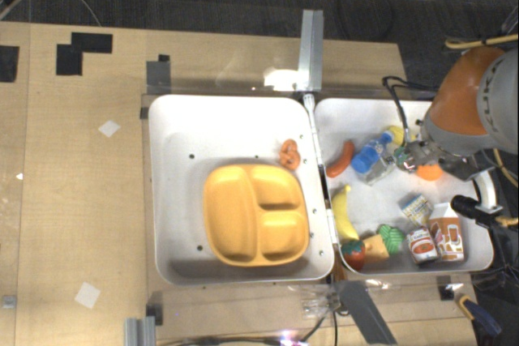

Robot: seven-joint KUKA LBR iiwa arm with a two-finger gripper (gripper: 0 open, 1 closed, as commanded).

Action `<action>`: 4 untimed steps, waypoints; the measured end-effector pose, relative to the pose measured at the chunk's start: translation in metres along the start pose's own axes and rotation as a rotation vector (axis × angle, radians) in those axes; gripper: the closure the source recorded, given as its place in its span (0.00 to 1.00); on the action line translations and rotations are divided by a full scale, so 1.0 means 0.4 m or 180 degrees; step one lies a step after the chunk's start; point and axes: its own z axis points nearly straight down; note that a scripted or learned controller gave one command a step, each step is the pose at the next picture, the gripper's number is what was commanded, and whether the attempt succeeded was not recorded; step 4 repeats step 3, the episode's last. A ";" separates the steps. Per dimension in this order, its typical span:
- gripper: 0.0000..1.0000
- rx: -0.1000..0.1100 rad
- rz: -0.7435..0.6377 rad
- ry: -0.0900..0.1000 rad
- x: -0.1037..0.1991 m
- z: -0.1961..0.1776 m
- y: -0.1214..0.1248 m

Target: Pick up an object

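Observation:
My gripper (405, 157) is low over the upper middle of the right bin (478, 259), below the arm's orange band (459, 97). Just to its left lies a blue and clear bottle (370, 159), touching or nearly touching the gripper. A small yellow item (395, 133) sits just above the gripper, and an orange piece (431, 171) lies right beside it on the right. A red sausage-shaped item (340, 159) lies further left, near the bin's dividing wall.
The right bin also holds a banana (344, 212), a green toy (391, 237), a red and yellow item (362, 251), a small packet (414, 208), a can (422, 245) and a carton (448, 236). The left bin (174, 126) holds a yellow divided tray (255, 213) and an orange pretzel-like piece (289, 153).

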 end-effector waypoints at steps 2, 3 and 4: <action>1.00 0.0127 0.1131 0.0018 0.005 -0.020 0.193; 0.00 0.0122 0.1127 0.0018 0.007 -0.020 0.195; 0.00 0.0122 0.1127 0.0018 0.007 -0.020 0.195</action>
